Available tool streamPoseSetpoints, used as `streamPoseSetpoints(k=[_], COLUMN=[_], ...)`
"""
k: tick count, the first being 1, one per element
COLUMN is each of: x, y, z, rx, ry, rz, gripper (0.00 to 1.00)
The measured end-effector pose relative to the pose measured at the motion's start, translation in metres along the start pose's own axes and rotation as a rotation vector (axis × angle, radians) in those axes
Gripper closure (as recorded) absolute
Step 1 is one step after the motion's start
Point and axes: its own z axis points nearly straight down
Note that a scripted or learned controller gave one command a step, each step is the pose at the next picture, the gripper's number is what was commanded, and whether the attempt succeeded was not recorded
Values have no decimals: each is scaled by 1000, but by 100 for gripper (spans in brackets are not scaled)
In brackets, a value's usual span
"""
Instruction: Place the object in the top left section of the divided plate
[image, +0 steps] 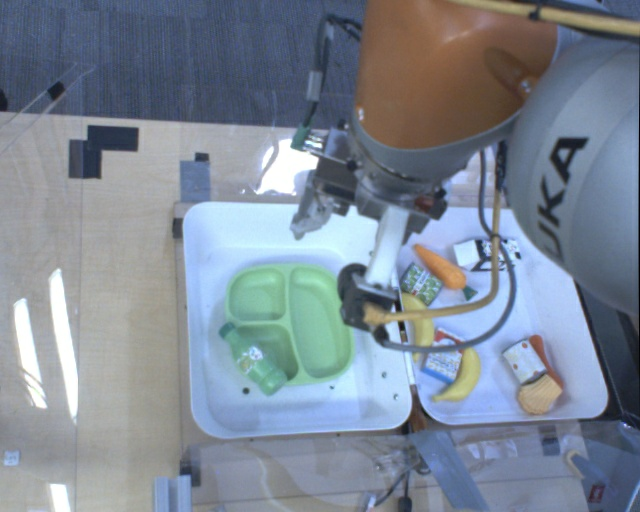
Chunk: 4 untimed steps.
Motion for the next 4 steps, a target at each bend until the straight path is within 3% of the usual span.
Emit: streamPoseSetpoints(k=[1,2,3,4], x=[26,-8,-8,5], y=[-15,31,31,46], z=[1,0,0,0], rx=[0,0,0,-1], ry=[2,0,0,1], rz=[505,148,148,-202], gripper=[0,0,0,0])
